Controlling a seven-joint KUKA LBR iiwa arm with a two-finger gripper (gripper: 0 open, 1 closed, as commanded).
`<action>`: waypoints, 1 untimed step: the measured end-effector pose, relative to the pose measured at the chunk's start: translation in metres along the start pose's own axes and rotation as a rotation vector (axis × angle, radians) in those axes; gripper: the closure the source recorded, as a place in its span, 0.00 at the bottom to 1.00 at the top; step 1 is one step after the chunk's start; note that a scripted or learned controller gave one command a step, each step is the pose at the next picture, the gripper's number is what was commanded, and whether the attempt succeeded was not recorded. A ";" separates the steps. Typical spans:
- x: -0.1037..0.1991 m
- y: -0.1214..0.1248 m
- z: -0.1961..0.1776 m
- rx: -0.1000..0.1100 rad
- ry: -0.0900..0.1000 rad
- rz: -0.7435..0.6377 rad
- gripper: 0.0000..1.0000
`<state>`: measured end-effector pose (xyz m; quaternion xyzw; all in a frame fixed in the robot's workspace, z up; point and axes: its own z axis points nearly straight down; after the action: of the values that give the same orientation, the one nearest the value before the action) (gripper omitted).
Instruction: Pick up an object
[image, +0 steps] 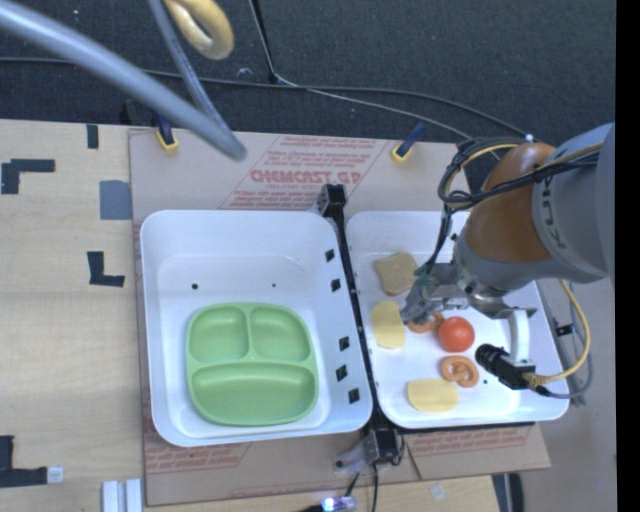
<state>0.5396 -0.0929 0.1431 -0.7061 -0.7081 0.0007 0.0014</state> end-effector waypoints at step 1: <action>-0.005 -0.003 -0.061 -0.008 -0.002 0.002 1.00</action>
<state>0.5370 -0.0978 0.2044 -0.7068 -0.7074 -0.0013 -0.0021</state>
